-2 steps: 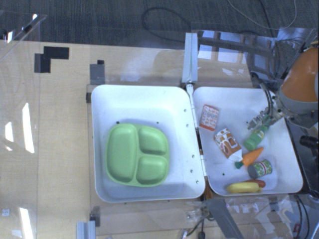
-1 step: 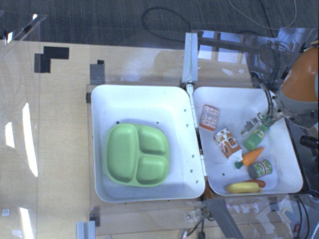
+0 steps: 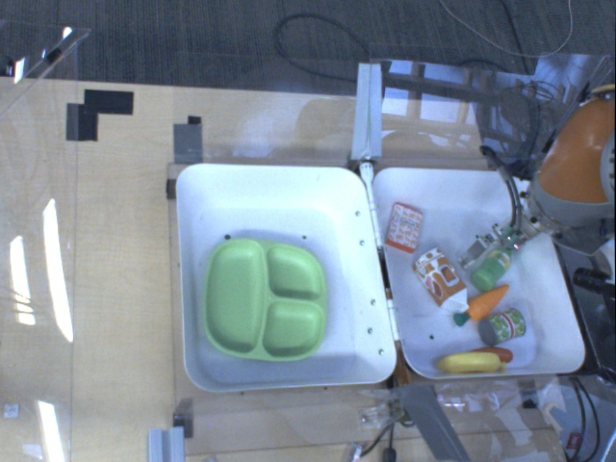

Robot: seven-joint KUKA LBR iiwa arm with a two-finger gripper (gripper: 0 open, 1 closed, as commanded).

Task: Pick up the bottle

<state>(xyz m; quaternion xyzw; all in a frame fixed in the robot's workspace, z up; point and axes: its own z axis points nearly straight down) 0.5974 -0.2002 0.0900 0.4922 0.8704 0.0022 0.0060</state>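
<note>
Over in the right bin [image 3: 539, 354], my fingers [image 3: 496, 248] are down at the top of the green bottle [image 3: 490, 269]. The bottle lies on its side near the middle of that bin. Its long way runs from its far right end, where my fingers are, down to its near left end. So the bottle is right under my fingers and a bit to the near left of them.

I cannot tell if my fingers are spread or squeezed, or if they have the bottle at all. They are too small and grey to see well.

Close to the bottle, on its near side, is a carrot [image 3: 486, 302]. A little can [image 3: 504, 325] sits nearer still, and a banana [image 3: 472, 360] lies by the near wall. To the left are a striped box [image 3: 439, 275] and a small red packet [image 3: 405, 226].

The left bin [image 3: 192, 258] has a green plate [image 3: 266, 298] in it.

I think my next move should go across the bottle's thin side, not along its long way, and keep away from the carrot.
</note>
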